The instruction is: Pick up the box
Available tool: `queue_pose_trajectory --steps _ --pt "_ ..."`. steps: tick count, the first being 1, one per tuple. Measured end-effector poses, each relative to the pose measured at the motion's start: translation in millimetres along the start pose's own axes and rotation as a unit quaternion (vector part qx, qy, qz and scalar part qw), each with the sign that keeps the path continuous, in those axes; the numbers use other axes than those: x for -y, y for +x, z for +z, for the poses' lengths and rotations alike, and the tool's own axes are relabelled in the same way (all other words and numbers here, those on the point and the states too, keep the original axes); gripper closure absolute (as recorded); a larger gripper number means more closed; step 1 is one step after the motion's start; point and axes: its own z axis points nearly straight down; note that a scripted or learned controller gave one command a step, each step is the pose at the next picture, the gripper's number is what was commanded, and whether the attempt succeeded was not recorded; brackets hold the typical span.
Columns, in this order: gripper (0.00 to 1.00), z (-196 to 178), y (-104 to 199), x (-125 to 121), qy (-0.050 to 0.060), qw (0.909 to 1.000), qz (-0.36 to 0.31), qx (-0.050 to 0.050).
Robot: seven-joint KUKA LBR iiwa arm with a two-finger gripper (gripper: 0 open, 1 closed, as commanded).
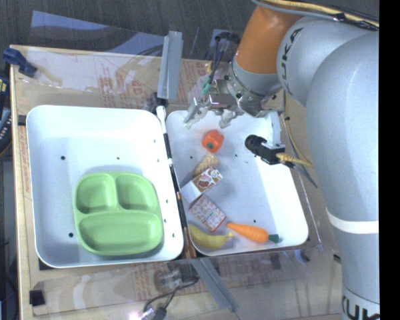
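On the table, two white bins. Left bin: green divided plate. Right bin: box near front edge, beside banana and carrot. Claw over rear rim, fingers apart, nothing between them.

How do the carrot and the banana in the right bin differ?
The carrot is orange with a green tip; the banana is yellow. The carrot is slim and tapered; the banana is thicker and curved. The carrot lies right of the banana. Both lie flat at the right bin's near edge.
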Motion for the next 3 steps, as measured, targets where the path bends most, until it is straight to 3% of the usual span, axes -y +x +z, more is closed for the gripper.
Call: queue_pose_trajectory --steps 1,2,3 --pt "0.0 61 -41 33 -0.001 0.9991 -0.041 0.0" --pt "0.0 107 -28 167 0.001 0.9961 -0.088 -0.001" --pt "1.0 97 -29 166 0.001 0.9958 -0.092 0.0"
